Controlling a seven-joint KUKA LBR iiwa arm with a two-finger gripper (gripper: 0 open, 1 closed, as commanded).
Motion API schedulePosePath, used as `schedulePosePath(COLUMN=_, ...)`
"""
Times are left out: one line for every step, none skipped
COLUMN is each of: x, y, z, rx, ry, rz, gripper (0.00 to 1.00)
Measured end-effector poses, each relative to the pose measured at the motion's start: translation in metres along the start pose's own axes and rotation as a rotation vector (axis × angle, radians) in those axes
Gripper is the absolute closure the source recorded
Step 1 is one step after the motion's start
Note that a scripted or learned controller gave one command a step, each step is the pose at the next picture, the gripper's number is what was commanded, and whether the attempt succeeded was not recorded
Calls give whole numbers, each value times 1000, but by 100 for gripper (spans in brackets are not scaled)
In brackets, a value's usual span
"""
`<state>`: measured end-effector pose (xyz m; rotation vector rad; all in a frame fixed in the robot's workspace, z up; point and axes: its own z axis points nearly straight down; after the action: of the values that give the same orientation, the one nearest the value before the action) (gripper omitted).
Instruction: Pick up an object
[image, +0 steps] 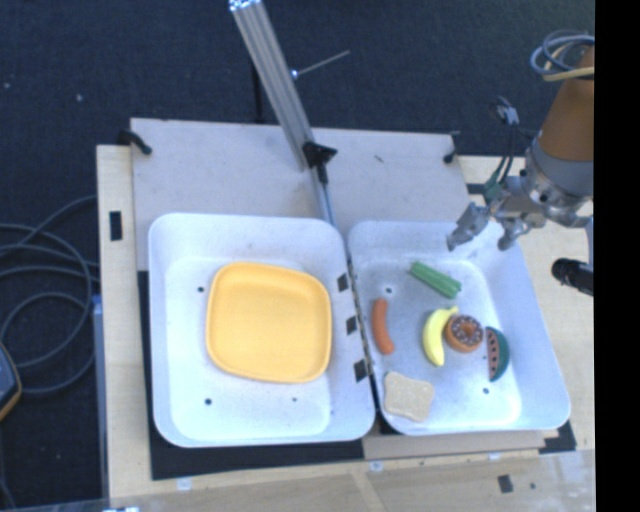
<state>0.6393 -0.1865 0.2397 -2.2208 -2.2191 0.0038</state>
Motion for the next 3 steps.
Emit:
schedulePosePath(x=2, y=-5, z=43, rx=0, ry=0, rz=0, gripper=0)
schedulePosePath(x=1, y=-11, z=87, rx=0, ry=0, rz=0, gripper=0)
schedulePosePath(x=0, y=-10, z=73, rx=-6, ry=0, rz=0, gripper=100)
